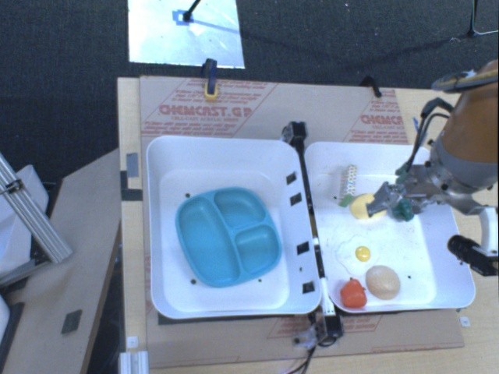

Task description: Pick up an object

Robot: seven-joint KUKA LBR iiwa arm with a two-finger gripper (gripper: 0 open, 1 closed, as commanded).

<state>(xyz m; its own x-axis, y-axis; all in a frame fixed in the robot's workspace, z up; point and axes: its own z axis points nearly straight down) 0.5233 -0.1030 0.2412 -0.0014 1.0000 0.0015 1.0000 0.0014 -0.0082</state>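
Note:
The right bin [437, 287] holds several small things. A yellow piece [361, 206] with a green bit [345, 201] beside it lies near the middle. A pale ridged roll [350, 180] lies just behind them. A fried egg toy [360, 253], a beige egg-shaped thing [383, 281] and a red fruit [353, 294] lie towards the front. My gripper [390, 201] hangs low over the bin, just right of the yellow piece. A small teal thing [404, 210] sits against the gripper's tip. Whether it is held cannot be made out.
The left bin [168, 162] holds a blue divided plate [228, 236]. A black divider with clips [306, 224] runs between the bins. Bare white floor shows at the right bin's back right corner and along its right side. The arm's orange band [472, 123] rises at the right edge.

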